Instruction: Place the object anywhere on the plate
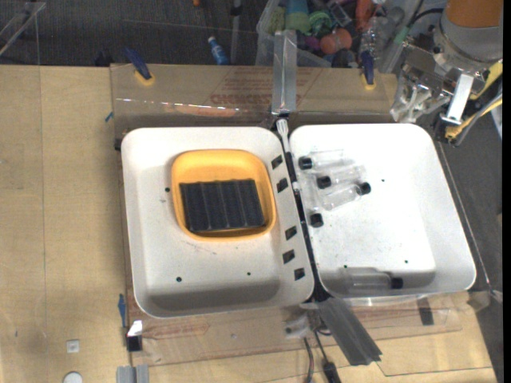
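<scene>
You are looking at two white bins lying side by side on the bench: the left bin (152, 286) is carrying a yellow plate (219, 162) with a dark ribbed insert (222, 204) sitting in it, and the right bin (415, 238) is holding a loose cluster of clear vials (335, 180) with black caps, bunched near the divider in its upper left part. Another vial (374, 278) is lying alone against the near wall of that bin. The arm (477, 6) is hanging at the top right, above the far corner of the right bin, and its gripper (435, 94) is sitting well apart from every vial; how wide the tool is standing cannot be told from this slant, and nothing is showing in it. So you are judging the pick as not yet begun. To do it well, you are probably choosing the vial at the edge of the cluster rather than the middle, since the clear bodies are touching or nearly touching and could roll apart under a nudge. Coming down across a vial's short axis should be giving the firmest hold, and lifting clear of the divider before crossing to the plate seems wise.
</scene>
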`<state>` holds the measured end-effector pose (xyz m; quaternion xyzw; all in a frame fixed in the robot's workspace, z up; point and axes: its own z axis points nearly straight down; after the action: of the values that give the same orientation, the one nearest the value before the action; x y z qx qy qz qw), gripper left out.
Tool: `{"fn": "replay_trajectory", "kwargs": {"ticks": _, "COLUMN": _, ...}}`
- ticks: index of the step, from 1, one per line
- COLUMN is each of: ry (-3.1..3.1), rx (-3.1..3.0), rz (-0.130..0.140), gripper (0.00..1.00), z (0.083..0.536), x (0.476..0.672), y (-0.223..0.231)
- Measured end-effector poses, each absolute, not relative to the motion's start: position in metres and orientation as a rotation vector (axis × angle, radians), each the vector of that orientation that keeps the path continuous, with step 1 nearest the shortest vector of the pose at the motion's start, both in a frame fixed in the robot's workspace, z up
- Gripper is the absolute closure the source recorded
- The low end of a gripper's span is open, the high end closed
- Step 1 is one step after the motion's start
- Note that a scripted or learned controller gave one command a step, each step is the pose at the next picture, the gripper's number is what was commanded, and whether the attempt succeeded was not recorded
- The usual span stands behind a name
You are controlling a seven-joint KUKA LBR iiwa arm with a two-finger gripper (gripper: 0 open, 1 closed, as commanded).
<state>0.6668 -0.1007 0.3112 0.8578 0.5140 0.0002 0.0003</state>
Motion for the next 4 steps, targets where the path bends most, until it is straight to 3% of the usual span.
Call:
{"fn": "replay_trajectory", "kwargs": {"ticks": 1, "ry": 1.767, "rx": 2.594, "rz": 0.002, "gripper": 1.0, "z": 0.33, "x": 0.667, "y": -0.132}}
{"fn": "replay_trajectory", "kwargs": {"ticks": 2, "ry": 2.003, "rx": 2.415, "rz": 0.002, "gripper": 1.0, "z": 0.409, "x": 0.667, "y": -0.202}}
{"fn": "replay_trajectory", "kwargs": {"ticks": 4, "ry": 2.586, "rx": 1.783, "rz": 0.001, "gripper": 1.0, "z": 0.404, "x": 0.667, "y": -0.221}}
